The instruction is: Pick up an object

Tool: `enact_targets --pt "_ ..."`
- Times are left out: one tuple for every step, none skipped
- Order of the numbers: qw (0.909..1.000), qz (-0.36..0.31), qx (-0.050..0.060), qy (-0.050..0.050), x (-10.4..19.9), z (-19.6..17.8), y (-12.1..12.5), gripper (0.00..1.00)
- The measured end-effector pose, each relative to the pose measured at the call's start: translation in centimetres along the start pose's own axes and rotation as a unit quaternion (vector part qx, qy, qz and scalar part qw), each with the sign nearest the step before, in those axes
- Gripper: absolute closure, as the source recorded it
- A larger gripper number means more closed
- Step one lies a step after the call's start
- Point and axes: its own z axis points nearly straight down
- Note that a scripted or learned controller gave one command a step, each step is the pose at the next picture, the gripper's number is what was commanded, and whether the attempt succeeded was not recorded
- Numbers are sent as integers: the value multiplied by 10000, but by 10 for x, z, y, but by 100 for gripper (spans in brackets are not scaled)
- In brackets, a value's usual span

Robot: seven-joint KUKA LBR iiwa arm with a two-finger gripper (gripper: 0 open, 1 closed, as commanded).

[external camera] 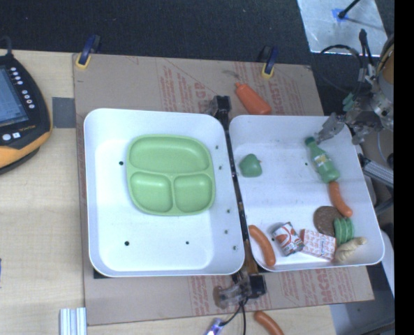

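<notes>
I see the gripper [339, 121] at the upper right corner of the right white bin [283, 135], hanging over the bin's far rim. Its metal fingers [330, 126] look slightly spread, with nothing between them. From the gripper, the grey arm [374, 103] runs off to the right.

Using the right white bin as my landmark: just below the gripper, near the bin's right wall, a green plastic bottle with a pale label [322, 160] lies on its side, apart from the fingertips. Further down the same wall lies a small orange carrot-shaped toy [341, 199]. At the bin's left side sits a round green pepper-like toy [250, 165]. Along the bin's near edge I count an orange sausage-shaped toy [262, 246], a crumpled red and white can [287, 239], a red and white flat packet [318, 244], a brown round disc [326, 219], a green ribbed toy [343, 229] and a beige lumpy toy [350, 248], crowded together in the near right corner.

Beyond the bin's far rim an orange carrot toy [252, 99] rests on the brown cardboard sheet [158, 82]. To the bin's left, the left white bin [109, 243] holds a light green divided plastic plate [170, 174]. Well to the left of both, a black and orange control pendant [11, 114] lies on the wooden bench [32, 257].
</notes>
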Motion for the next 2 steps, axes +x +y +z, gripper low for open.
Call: enact_targets --pt "10000 -21 33 6 2 114 29 0" --pt "10000 -3 13 5 1 30 -14 0"
